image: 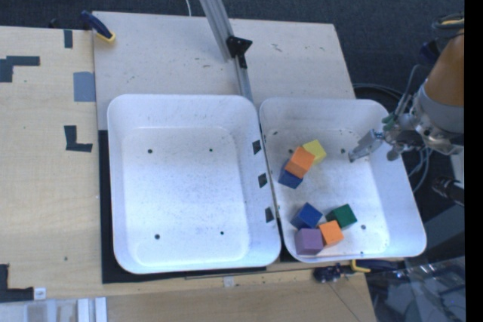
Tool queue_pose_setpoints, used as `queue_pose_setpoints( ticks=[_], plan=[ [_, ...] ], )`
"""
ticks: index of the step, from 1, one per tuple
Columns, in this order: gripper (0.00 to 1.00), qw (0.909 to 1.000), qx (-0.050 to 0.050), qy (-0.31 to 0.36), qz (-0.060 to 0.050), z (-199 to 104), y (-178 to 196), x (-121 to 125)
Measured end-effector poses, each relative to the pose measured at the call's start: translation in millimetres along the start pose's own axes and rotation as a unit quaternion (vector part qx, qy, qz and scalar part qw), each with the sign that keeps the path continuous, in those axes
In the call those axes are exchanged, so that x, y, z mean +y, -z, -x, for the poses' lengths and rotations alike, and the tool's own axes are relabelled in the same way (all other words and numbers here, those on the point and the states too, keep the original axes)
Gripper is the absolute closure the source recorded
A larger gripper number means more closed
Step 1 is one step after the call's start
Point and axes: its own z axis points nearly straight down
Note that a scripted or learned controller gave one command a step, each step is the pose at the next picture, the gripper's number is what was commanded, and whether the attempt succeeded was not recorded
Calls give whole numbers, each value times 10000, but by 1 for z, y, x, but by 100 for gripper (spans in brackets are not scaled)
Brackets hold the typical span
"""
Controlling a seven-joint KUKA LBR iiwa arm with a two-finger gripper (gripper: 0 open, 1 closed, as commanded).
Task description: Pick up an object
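Gripper (375,146) over right bin's (396,237) far right edge, fingers spread, holding nothing; orange block (301,161) stacked with yellow (315,151) and blue (290,178) lies toward bin's left wall, nearest target

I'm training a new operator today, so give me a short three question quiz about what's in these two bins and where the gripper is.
1. True or false: all the blocks lie in the right bin.
2. Which block sits on top of the dark blue block in the upper cluster? A) green B) orange C) purple
3. Fill in: the gripper hangs over the right bin's ____ side, apart from both clusters.

Key
1. True; the left bin holds none.
2. B, the orange block, beside the yellow block.
3. Right; the lower cluster's purple block and green block lie nearer the front.
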Motion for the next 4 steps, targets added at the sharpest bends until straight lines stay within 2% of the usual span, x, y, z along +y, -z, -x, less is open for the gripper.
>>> queue_pose_setpoints(
  ticks=[2,3,4],
  plan=[
    [0,10000,-7,3,30,0,-105,9],
    [100,10000,-1,7,27,-1,-95,9],
    [100,10000,-14,5,64,-7,-33,10]
  ],
)
